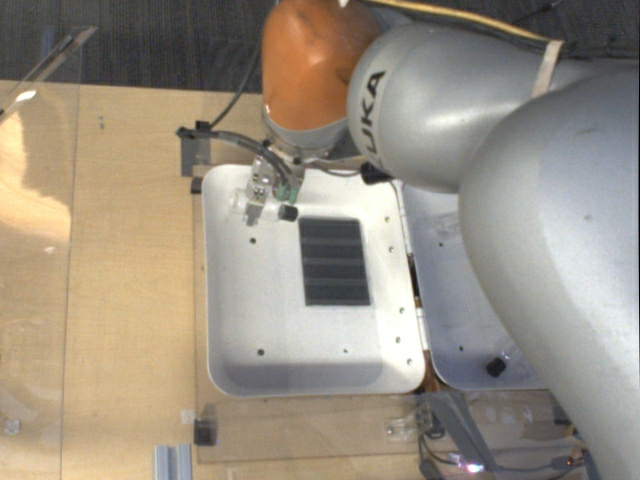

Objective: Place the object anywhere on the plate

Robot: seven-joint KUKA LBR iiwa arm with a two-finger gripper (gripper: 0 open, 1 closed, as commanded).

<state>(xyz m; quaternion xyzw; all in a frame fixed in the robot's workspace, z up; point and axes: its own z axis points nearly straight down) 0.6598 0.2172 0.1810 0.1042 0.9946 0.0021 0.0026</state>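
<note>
A light wooden bench top (120, 268) is seen across the left and lower part of the frame. Along the top of the frame, dark grey ribbed flooring (150, 18) is shown. A bright glare patch (30, 168) is cast on the wood at the left edge.

The bench is viewed from a single camera fixed above it, tilted downward at a slant. The left shallow white plastic bin (300, 368) is framed whole near the middle, while the right white bin (450, 298) is largely covered by the bulky grey arm with its orange band (310, 58), which is seen close to the lens, entering from the right.
</note>
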